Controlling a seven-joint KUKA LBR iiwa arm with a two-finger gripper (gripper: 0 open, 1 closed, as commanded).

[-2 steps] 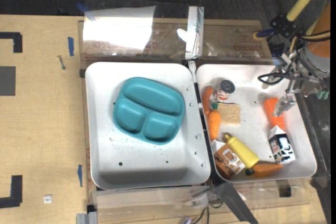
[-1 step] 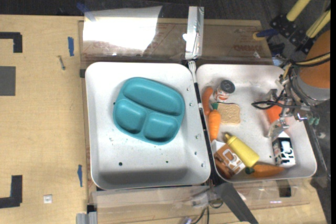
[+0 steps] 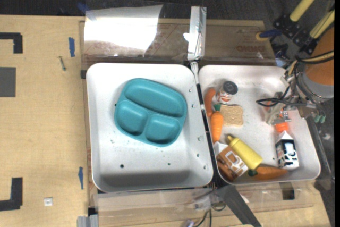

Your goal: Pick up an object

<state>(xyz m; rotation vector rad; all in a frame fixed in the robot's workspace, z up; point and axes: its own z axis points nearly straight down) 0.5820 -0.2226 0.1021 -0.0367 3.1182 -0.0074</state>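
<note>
Starting from the largest item, note the left bin (image 3: 101,167), which carries a teal divided plate (image 3: 150,111) near its centre. The right bin (image 3: 313,170) holds the candidate objects: a yellow mustard bottle (image 3: 245,152) and a carrot (image 3: 268,171) along its near edge, a second carrot (image 3: 217,126) against its left wall, a cracker (image 3: 232,115) beside that, a milk carton (image 3: 287,150) toward its near right corner, and a small can (image 3: 229,90) near its far left corner. The gripper (image 3: 279,109) hangs over the bin's right half; you cannot tell its state. Expect a likely miss: the left-wall items crowd together, so one may be nudged aside.
</note>
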